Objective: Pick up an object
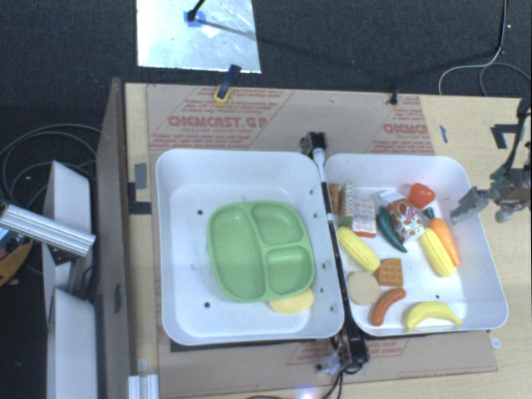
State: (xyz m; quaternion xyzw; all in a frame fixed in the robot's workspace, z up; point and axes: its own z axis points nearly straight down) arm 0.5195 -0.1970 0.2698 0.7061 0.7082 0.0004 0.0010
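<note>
The right bin (486,293) holds several toy foods: a red tomato (421,194), an orange carrot (445,236), a yellow corn cob (358,249), a dark green vegetable (389,229), a waffle (391,271), a brown sausage (387,305) and a banana (432,313). My gripper (482,212) hangs over that bin's right rim, up and to the right of the carrot. Its two grey fingers stand apart, open, with nothing between them.
The left bin (187,214) carries a green divided plate (259,250) with a pale yellow piece (291,303) poking out under its front edge. A black clamp (316,145) sits where the bins meet. A foil sheet (198,22) lies beyond the bench.
</note>
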